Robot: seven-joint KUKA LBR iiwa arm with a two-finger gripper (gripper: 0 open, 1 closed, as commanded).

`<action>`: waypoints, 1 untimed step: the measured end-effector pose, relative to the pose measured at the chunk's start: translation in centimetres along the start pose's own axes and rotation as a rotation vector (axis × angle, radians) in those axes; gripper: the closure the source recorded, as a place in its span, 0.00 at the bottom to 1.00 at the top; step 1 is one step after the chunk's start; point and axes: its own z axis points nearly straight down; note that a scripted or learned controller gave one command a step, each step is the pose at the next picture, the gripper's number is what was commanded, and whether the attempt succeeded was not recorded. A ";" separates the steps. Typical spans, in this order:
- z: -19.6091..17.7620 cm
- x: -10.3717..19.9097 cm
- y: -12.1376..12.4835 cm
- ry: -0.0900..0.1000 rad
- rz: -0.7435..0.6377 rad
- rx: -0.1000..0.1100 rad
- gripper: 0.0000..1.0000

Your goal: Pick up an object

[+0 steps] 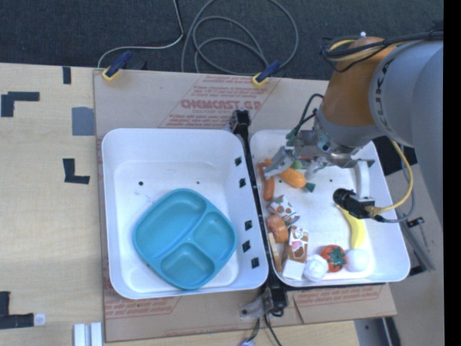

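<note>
The gripper (299, 166) hangs over the right bin (395, 254), close to that bin's far left corner. Whether it's clenched or released can't be made out from this angle, honestly. Right under it, just toward the near edge, sits an orange carrot toy (291, 177) with a green end, lying on the bin floor. Can't say whether the two are touching.

The rest of the bin is pretty cluttered: a few more orange bits (269, 189) run along its left wall, with a small printed packet (297, 244) further toward the near edge. A banana (356, 231) lies toward the right edge, and a tomato (333, 256) sits between two white round things (357, 259) along the near edge.

The left bin (115, 150) holds a blue divided plate (186, 238), toward its near edge.
</note>
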 end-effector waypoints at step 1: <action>-0.3 -4.1 4.0 -0.003 0.005 -0.009 0.00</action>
